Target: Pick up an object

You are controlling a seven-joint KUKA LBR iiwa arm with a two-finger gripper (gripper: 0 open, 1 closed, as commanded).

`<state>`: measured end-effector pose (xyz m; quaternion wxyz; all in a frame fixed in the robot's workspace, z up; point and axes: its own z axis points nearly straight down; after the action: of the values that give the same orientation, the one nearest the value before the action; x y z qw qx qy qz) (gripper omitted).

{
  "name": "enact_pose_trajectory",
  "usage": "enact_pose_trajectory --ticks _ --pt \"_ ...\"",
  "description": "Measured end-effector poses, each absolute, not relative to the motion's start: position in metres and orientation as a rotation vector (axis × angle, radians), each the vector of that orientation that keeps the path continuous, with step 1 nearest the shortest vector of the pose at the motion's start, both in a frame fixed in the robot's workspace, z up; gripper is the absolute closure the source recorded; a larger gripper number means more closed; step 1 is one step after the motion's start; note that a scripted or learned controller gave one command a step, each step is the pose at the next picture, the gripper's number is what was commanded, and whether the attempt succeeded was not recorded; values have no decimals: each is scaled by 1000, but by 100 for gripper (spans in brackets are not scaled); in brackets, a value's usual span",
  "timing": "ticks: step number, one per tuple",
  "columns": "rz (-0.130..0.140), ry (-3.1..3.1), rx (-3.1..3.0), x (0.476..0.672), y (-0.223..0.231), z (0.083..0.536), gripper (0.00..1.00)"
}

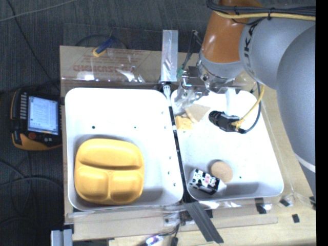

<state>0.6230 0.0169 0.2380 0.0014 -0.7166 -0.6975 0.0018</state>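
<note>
My gripper (185, 92) hangs below the grey arm with its orange band (225, 29), low over the back left corner of the right bin (266, 152). Just under it lies a pale yellow, cream-coloured piece (187, 117) against the bin's left wall. A round tan cork-like object (222, 170) and a small black-and-white box (204, 181) rest near the front of the same bin. A big yellow moulded block (109, 171) fills the front of the left bin (118, 106).
A black cable plug (224, 120) with a yellow lead dangles from the wrist over the right bin. A clear plastic sheet (118, 65) lies behind the left bin. A handheld pendant (36, 118) sits off the bench at the left.
</note>
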Motion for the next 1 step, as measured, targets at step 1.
enact_pose_trajectory --ticks 1 --pt "4 -2241 -2204 638 -15 412 100"
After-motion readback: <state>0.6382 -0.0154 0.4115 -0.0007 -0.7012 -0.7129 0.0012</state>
